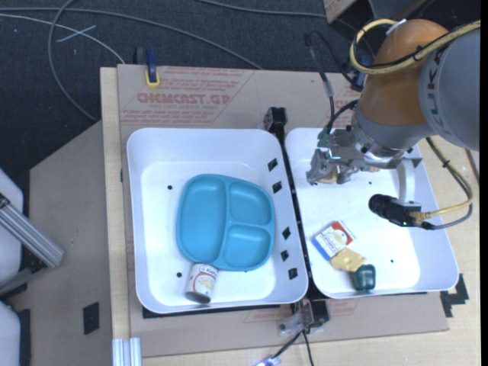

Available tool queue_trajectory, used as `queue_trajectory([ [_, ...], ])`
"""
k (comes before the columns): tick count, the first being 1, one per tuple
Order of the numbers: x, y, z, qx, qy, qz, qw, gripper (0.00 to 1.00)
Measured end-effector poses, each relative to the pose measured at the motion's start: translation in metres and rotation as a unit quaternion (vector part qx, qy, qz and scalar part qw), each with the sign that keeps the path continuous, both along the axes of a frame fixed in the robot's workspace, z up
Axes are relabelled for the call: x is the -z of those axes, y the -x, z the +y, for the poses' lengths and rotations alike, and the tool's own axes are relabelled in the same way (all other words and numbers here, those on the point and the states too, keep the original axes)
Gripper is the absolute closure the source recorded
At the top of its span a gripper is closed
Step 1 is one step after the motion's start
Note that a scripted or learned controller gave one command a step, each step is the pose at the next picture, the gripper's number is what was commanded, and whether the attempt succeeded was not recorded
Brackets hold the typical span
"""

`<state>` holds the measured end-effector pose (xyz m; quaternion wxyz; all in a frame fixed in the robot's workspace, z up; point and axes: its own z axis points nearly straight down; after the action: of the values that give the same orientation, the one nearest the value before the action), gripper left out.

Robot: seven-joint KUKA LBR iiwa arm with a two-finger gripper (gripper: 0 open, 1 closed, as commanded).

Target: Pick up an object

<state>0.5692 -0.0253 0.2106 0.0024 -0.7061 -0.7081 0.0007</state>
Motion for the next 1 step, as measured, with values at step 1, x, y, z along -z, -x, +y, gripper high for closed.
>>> queue_trajectory([
  [1, -0.0085, 0.0249, 0.035, 0.0, -0.0003, 0.0, 1.0, 1.0],
])
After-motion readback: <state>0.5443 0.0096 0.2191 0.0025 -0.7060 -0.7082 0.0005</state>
